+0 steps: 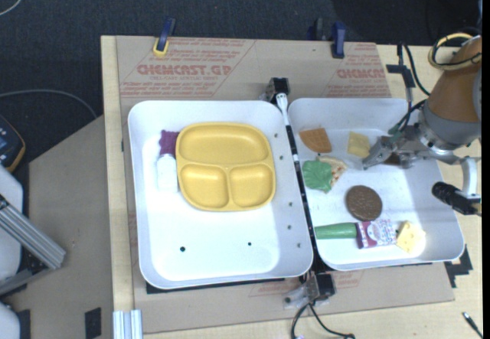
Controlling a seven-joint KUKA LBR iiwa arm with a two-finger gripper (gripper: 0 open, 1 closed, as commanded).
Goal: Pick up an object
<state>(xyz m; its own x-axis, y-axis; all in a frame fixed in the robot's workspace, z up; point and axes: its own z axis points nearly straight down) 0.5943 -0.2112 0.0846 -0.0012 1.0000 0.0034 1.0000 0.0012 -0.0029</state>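
The right bin (pixel 444 242) holds several small items: an orange-brown flat piece (pixel 315 139), a pale yellow block (pixel 357 145), a green leafy piece (pixel 319 174), a brown disc (pixel 364 202), a green stick (pixel 335 231), a red and white packet (pixel 376 233) and a yellow wedge (pixel 411 238). My gripper (pixel 377 154) hangs low in this bin's upper middle. It is just right of the pale yellow block and above the brown disc. Nothing shows in its grasp.
The left bin (pixel 222 261) holds a yellow divided tray (pixel 226 165), with a purple item (pixel 168 141) and a white item (pixel 165 173) at its left side. A black divider (pixel 295 169) runs between the bins. The grey arm with its orange band (pixel 455 96) enters from the right.
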